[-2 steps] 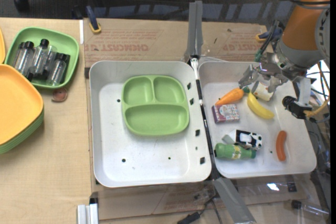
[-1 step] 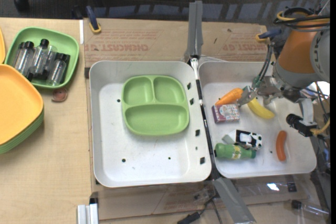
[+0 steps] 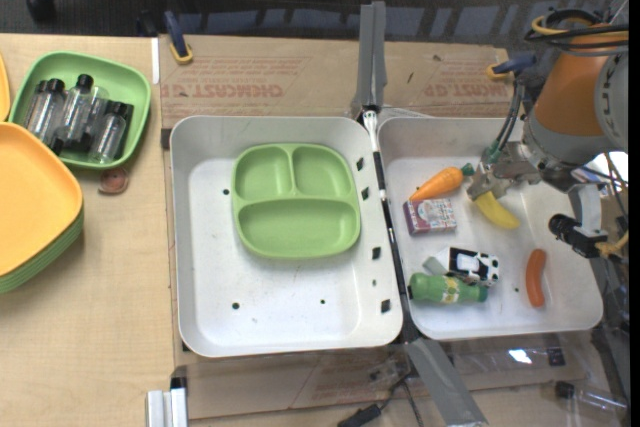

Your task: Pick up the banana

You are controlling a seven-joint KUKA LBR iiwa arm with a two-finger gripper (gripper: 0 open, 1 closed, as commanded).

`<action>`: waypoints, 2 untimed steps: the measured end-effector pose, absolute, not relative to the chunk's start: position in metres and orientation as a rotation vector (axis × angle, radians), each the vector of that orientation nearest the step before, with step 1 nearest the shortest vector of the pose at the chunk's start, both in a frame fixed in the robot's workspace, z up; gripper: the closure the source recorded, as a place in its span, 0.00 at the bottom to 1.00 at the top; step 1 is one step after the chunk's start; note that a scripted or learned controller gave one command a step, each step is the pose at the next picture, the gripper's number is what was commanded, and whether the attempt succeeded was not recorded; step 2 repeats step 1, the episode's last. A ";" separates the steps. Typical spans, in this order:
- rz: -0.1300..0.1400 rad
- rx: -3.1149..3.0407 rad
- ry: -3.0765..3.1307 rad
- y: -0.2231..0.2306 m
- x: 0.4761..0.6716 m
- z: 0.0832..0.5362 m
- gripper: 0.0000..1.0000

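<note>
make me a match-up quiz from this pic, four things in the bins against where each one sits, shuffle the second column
Things:
1. banana
2. green divided plate
3. sausage
4. green bottle

Places:
A. middle of the left bin
B. right side of the right bin, alone
C. front of the right bin, lying down beside a black-and-white toy
D. right bin, under the hand, beside the carrot

Pairs: 1-D, 2-A, 3-B, 4-C
</note>
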State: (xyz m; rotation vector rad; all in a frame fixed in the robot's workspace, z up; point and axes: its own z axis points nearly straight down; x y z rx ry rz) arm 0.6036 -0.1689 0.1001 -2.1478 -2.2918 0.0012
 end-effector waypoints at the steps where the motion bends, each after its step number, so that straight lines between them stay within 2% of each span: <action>1: 0.002 -2.297 -2.143 -0.145 0.627 0.172 1.00; 2: 0.002 -2.297 -2.143 -0.145 0.627 0.172 1.00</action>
